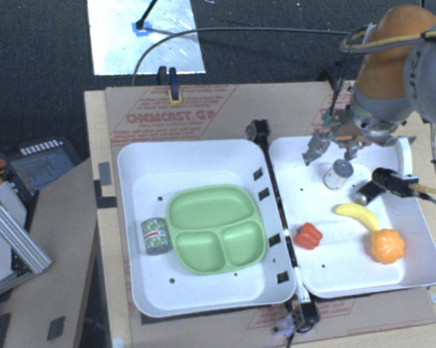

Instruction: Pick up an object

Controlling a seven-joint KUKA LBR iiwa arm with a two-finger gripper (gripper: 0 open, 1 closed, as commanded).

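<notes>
Arm (401, 65) in from right, wrist angled down-left; gripper (330, 151) fingers (313, 149) spread apart.

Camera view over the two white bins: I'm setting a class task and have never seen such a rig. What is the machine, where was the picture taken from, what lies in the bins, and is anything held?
The machine is a grey robot arm with an orange band, reaching in from the right. Its two-finger gripper hangs over the right white bin. One fixed camera looks down on the bench at a slant. The left white bin holds a green divided plastic plate and a small green-labelled can. The right bin holds a red pepper-like toy, a yellow banana, an orange round fruit and a small grey round object, too small to identify. Nothing can be seen held.
</notes>
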